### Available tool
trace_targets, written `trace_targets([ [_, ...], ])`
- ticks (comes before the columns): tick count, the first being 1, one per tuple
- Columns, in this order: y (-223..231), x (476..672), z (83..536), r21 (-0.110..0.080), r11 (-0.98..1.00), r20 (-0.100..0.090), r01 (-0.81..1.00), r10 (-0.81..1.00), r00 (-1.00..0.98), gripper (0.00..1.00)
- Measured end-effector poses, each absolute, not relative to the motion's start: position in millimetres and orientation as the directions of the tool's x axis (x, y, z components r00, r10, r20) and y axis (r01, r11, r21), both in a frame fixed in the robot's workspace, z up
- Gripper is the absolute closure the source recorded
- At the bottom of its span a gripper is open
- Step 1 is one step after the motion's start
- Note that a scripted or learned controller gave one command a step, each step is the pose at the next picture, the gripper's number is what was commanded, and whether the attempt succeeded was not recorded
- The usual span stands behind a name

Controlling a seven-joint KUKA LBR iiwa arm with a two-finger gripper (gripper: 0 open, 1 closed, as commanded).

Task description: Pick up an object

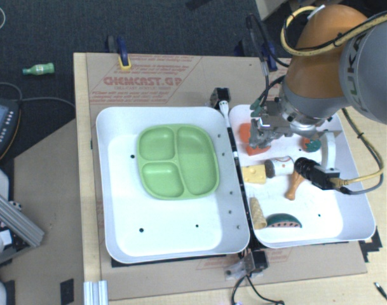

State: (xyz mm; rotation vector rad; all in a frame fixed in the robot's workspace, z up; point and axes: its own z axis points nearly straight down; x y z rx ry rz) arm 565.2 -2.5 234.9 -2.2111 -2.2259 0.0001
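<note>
My gripper [262, 134] hangs low over the back left part of the right bin [346, 224], right above an orange-red object [252, 143] that lies under its fingers. Just in front lie a yellow block [254, 174] and a small white and dark piece [279, 166]. A tan wooden handle [295, 185] sits in the bin's middle. A teal object [312, 145] peeks out beside the wrist. At the front of the bin lie a watermelon slice toy [283, 221] and a brown speckled piece [258, 213].
The left bin [117, 221] holds a green divided plate [178, 161] near its middle. A marker-like thing [220, 98] lies at the back edge between the bins. The arm's bulk covers the right bin's back part.
</note>
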Motion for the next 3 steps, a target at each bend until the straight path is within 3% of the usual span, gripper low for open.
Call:
trace_targets([
  [1,29.1,559.6,230.7,-0.003,0.004,0.001,1.0,1.0,-0.004,1.0],
  [3,26.6,566.4,233.5,0.0,0.0,0.0,1.0,1.0,0.0,1.0],
])
